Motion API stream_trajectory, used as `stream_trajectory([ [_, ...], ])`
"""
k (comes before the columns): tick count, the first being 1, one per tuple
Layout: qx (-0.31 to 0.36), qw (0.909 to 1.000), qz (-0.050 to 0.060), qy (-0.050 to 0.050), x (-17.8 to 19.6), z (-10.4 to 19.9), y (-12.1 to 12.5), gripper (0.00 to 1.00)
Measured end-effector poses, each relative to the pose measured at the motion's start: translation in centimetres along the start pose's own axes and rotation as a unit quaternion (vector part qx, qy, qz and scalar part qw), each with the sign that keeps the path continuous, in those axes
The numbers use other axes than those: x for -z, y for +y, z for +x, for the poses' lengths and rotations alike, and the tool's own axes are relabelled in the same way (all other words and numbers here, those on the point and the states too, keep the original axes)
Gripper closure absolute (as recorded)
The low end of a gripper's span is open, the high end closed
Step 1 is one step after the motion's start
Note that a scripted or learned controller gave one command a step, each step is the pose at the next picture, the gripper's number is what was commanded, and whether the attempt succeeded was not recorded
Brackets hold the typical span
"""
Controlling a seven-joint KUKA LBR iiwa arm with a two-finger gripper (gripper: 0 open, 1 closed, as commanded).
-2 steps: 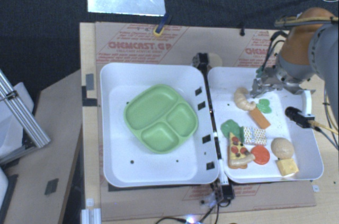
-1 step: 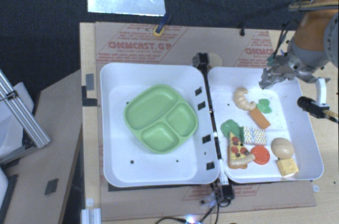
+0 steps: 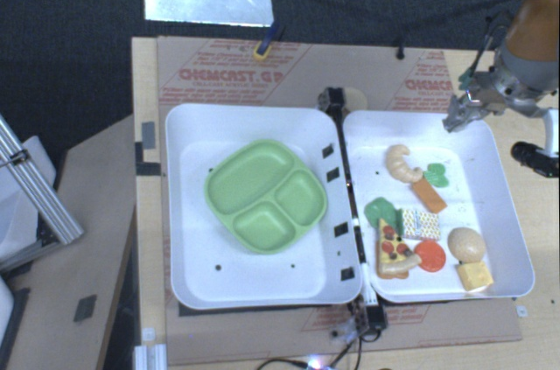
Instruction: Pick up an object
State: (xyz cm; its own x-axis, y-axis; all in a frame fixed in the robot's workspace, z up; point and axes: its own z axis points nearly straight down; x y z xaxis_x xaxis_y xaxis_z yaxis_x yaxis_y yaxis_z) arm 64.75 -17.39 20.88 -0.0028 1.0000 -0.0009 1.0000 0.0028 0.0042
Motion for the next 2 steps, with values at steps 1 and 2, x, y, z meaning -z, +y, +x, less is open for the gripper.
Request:
stream_trajectory([
  [1, 0.001, 1.0, 0.0, 0.0, 1.7, 0.0, 0.1, 1.0],
  [2, 0.002, 1.0, 0.002, 0.001, 2.7, 4.8, -2.1, 1.0],
])
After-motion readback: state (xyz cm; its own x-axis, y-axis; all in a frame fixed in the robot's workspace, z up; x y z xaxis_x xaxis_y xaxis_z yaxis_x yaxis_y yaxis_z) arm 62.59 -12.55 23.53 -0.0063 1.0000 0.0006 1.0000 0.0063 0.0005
